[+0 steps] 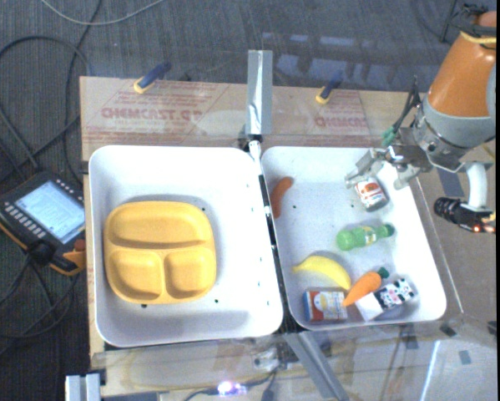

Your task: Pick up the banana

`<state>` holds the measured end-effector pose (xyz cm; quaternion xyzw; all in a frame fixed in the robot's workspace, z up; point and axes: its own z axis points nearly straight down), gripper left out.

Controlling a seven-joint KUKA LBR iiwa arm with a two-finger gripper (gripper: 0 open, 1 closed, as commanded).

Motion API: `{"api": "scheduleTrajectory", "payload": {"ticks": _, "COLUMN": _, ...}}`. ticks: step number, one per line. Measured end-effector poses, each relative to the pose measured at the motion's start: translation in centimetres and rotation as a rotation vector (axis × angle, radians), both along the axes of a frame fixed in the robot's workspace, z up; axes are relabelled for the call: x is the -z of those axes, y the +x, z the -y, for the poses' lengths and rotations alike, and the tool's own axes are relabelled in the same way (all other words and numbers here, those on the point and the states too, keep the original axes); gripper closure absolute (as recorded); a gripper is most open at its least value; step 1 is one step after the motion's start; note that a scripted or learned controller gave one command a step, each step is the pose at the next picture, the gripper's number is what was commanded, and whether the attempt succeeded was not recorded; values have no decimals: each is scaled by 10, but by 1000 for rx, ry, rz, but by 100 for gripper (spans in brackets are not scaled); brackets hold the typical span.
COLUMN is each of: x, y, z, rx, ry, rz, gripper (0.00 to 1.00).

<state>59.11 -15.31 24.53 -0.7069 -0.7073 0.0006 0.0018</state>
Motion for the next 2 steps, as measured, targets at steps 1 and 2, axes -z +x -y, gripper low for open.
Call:
{"api": "scheduleTrajectory", "payload": {"ticks": 1, "x": 110, "y": -79, "z": -49, "rx": 84, "ry": 0, "rz": -4, "gripper": 0}}
{"api": "scheduleTrajectory", "payload": {"ticks": 2, "x": 156, "y": -90, "z": -46, "rx": -5, "ry": -1, "rz": 9, "gripper": 0}}
